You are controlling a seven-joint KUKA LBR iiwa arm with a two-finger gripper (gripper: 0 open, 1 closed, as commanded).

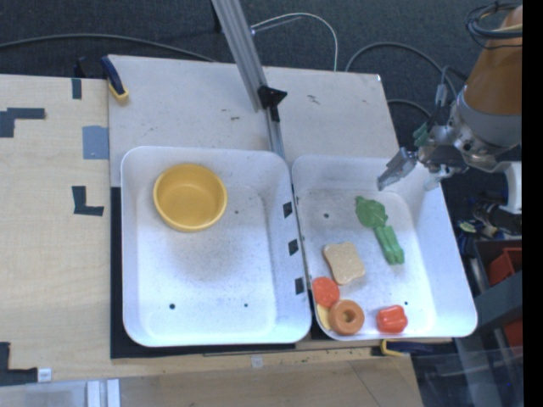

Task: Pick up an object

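In the right bin [441,253] lie a green toy vegetable [380,229], a tan slice of bread [344,262], a red-orange tomato piece [326,292], an orange ring-shaped donut [347,317] and a small red pepper piece [391,319]. My gripper [397,171] hangs over the bin's upper right corner, above and to the right of the green vegetable. I see nothing between its fingers. The arm with its orange band comes in from the right edge.
A yellow bowl [190,196] sits in the upper left of the left bin [204,312]. A grey metal pole [246,45] slants across the bench top toward the bins' divider. Cables run behind the bench.
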